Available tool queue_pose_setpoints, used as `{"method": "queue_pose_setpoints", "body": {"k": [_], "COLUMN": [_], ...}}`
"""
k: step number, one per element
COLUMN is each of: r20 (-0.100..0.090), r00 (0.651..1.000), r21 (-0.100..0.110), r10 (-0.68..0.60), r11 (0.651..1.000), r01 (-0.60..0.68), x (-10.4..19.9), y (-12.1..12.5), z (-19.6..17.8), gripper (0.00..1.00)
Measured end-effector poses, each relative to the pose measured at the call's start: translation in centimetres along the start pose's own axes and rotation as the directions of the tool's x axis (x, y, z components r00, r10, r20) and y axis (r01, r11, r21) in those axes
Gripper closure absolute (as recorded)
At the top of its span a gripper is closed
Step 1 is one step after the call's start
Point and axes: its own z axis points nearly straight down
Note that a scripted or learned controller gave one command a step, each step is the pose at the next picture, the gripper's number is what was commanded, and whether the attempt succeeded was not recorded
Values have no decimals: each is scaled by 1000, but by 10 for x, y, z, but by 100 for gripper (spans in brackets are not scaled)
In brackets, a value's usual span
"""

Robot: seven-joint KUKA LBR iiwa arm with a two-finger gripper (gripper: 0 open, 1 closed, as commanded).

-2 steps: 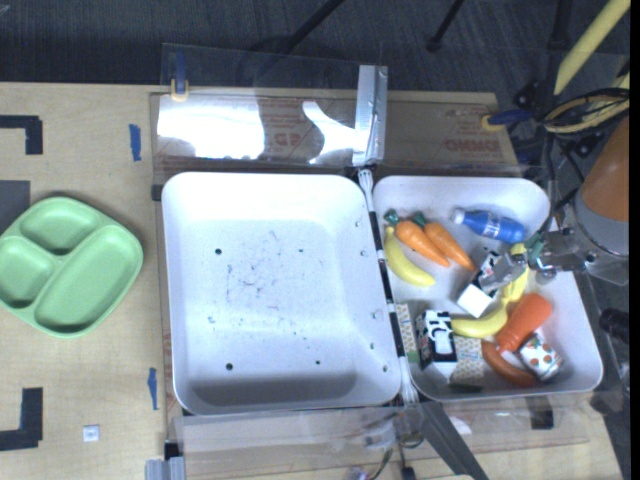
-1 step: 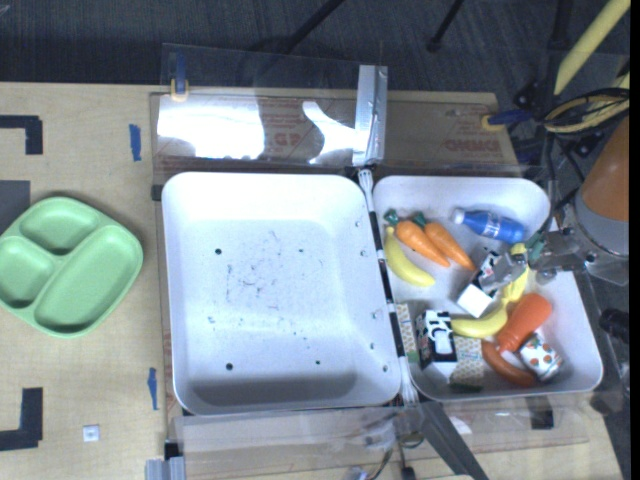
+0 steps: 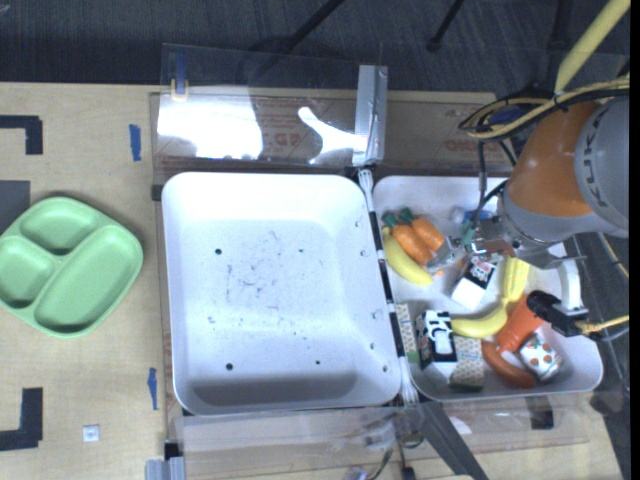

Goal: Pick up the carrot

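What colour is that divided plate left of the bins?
Light green plate, clear in the camera view.

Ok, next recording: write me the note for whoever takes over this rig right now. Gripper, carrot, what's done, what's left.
Gripper: down inside the right bin, near its upper middle, beside the carrot; whether its fingers are open or shut cannot be made out.
Carrot: lying in the right bin's upper left part, next to a yellow banana, with other clutter in the same bin. It is not seen between the fingers.
Left bin: nothing of the job's things in it.
Done: arm brought over the right bin, close to the carrot.
Left: close on the carrot and lift it; check the grasp before trusting it.
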Motion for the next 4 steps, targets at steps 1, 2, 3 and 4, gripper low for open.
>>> {"method": "queue_pose_setpoints", "body": {"k": [1,2,3,4], "r20": [-18,-19,-20,-31], "r00": [981,981,965,812], "r21": [30,30,27,19], "r10": [-192,-192,-262,-583], "r11": [981,981,965,811], "r01": [192,192,262,584], "x": [2,2,-15,3], "y": [51,51,63,87], "z": [-46,-46,-88,-20], "gripper": [0,0,0,0]}}
